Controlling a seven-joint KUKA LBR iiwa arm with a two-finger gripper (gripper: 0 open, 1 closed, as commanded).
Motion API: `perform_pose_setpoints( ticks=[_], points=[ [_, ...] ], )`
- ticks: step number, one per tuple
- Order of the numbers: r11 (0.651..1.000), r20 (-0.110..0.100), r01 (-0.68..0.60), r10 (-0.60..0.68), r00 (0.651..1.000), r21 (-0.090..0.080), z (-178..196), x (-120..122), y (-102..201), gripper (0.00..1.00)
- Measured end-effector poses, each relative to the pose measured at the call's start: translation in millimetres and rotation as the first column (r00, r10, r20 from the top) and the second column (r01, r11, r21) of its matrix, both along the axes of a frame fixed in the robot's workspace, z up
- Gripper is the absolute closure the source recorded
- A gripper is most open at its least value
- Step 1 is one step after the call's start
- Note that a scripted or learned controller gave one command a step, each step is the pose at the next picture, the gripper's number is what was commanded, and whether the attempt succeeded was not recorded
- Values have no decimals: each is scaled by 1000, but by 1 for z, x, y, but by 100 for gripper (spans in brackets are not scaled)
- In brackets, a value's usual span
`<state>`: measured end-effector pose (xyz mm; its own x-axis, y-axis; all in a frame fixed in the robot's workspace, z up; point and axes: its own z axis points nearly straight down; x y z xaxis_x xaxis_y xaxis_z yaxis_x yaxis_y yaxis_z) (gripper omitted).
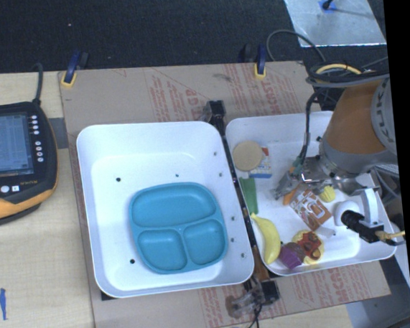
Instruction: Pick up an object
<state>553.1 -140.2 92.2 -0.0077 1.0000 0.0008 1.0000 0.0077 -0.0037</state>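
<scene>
Reaching: arm low over right bin, near its right edge
Gripper: can't tell state
Next: descend onto snack packet

Robotics lab: teach pendant with screen on the tabletop, clamped cardboard sheet under two white bins, loose cables, dark carpet floor.

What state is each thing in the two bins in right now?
Blue three-compartment plastic tray: flat in the left white bin, nothing on it.
Yellow banana: lying at the right white bin's left edge.
Round tan lid: flat, far corner.
Orange snack packet: lying below the arm.
Hand: low over the right bin's clutter.
</scene>
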Motion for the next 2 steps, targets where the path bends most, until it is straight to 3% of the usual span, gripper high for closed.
perform_pose_setpoints(
  ticks=[1, 2],
  points=[
    [1000, -4, -2, 2, 1000, -2, 10, -1, -2, 100],
    [1000, 0, 0, 0, 1000, -1, 100, -7, 105, 100]
  ],
)
